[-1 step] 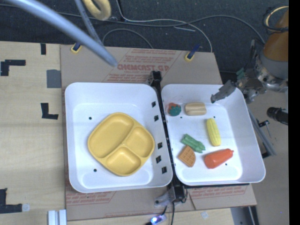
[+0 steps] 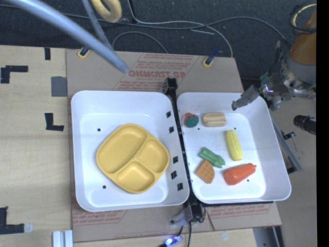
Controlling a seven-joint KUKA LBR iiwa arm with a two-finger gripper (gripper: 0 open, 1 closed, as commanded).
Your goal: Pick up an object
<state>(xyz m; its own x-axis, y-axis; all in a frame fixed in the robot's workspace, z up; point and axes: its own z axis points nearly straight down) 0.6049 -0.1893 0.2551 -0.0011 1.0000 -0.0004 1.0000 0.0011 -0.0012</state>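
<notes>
The right bin [image 2: 272, 153] holds several toy foods. A small red and teal piece [image 2: 191, 120] and a tan bun [image 2: 214, 119] lie at its far side. A yellow corn cob [image 2: 234, 144] sits in the middle, with a green pod [image 2: 212, 157] and an orange waffle piece [image 2: 205, 172] to its left. A red-orange pepper [image 2: 239, 173] lies near the front. My gripper [image 2: 240, 103] hangs over the bin's far right corner, above and to the right of the bun, touching none of the toys. Nothing is seen in it.
The left bin [image 2: 85, 138] holds a yellow divided plate [image 2: 133, 157]. A grey pole [image 2: 67, 22] slants across the top left. Cables run over the dark floor behind the bins. The arm's body [image 2: 303, 55] stands beyond the right bin's far right corner.
</notes>
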